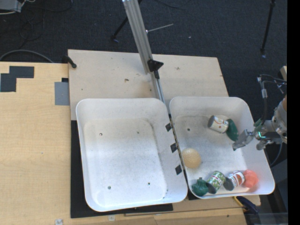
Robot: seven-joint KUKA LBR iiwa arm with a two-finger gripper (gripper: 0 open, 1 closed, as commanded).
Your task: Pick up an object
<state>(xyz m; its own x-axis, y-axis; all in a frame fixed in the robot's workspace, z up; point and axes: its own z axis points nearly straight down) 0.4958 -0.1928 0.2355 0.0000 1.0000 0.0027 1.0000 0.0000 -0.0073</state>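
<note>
Was in approach: my pincer (251,139) sat at the right bin's (187,108) right rim, nothing visibly held; couldn't tell its state. Nearest pick was the green object (231,130) beside a small can (218,123). Next move called for descent and closure.

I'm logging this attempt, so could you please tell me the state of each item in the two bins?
Right white bin: holds every object.
Left white bin: no object visible inside.
Small white can with green end: on its side.
Tan round ball: resting free.
Two labelled cans: lying along the near wall.
Orange-red lump: in the corner.
Pincer: over the right rim.
</note>
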